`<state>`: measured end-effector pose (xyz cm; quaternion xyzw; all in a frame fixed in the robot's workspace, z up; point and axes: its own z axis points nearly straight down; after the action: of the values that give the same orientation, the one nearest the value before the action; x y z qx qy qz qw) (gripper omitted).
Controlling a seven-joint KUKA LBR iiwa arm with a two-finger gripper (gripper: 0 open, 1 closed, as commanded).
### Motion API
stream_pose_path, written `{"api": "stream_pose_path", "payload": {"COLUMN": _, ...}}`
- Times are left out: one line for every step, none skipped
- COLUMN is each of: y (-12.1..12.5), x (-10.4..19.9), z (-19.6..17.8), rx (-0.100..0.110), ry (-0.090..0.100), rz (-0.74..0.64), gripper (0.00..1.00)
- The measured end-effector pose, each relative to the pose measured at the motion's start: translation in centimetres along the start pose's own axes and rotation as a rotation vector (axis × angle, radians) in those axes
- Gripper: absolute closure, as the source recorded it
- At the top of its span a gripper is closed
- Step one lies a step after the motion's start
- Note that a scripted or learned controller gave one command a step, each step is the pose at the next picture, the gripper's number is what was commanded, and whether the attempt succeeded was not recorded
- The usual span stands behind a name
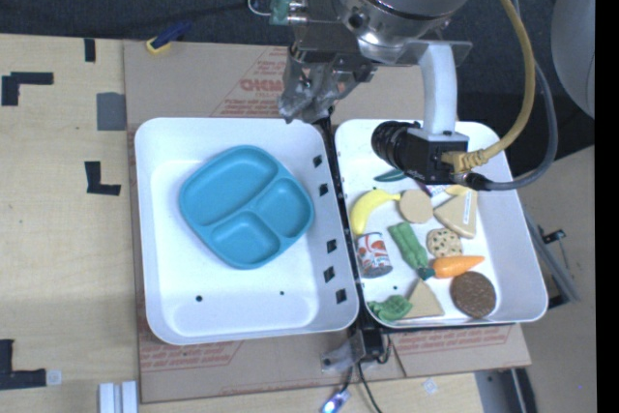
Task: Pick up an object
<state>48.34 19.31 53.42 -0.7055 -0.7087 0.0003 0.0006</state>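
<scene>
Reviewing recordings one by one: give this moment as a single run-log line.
gripper: above bins' far edge, holds nothing seen | blue tray: left bin | banana, carrot, cookie: right bin | pick: not yet done

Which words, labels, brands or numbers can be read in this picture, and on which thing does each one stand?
Red print on the cardboard sheet behind the bins: upside down and blurred, not readable.
Red print on the cardboard's front edge: too small and faint to read.
Red and white label on the small can in the right bin: too blurred to read.
No text shows on the blue divided plate.
</scene>
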Motion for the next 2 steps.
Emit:
{"api": "stream_pose_path", "payload": {"y": 0.0, "x": 4.3, "z": 0.0, "rx": 0.000, "ry": 0.000, "rz": -0.001, "gripper": 1.00}}
{"api": "stream_pose_path", "payload": {"y": -0.1, "x": 3.8, "z": 18.7, "rx": 0.014, "ry": -0.009, "rz": 0.004, "gripper": 1.00}}
